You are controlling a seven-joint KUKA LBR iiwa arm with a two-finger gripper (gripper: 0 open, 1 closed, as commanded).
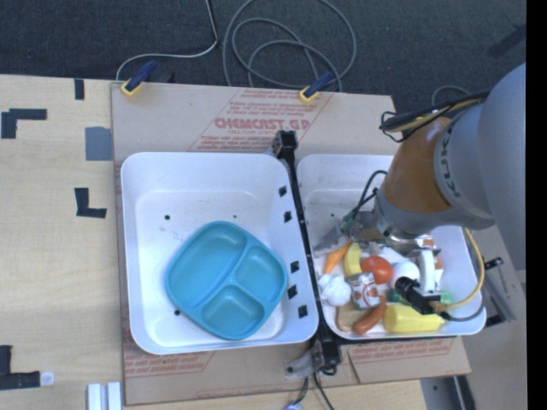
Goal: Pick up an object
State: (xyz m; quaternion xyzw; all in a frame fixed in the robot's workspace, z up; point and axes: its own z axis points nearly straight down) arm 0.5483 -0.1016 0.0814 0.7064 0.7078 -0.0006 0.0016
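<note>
Toys [369,290] heaped in the right bin [329,178] lie directly beneath the claw [410,259]; its grip state cannot be told.

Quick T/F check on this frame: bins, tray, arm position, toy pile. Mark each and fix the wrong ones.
1. The blue divided tray lies in the left bin. True.
2. The tray has five compartments. False: it has three.
3. The arm hangs over the right bin. True.
4. The pile of toy food sits against the far wall of the right bin. False: it is bunched in the near part, with the yellow piece by the near rim.
5. The arm's band above the wrist is green. False: it is orange.
6. The two bins sit on a cardboard sheet. True.
</note>
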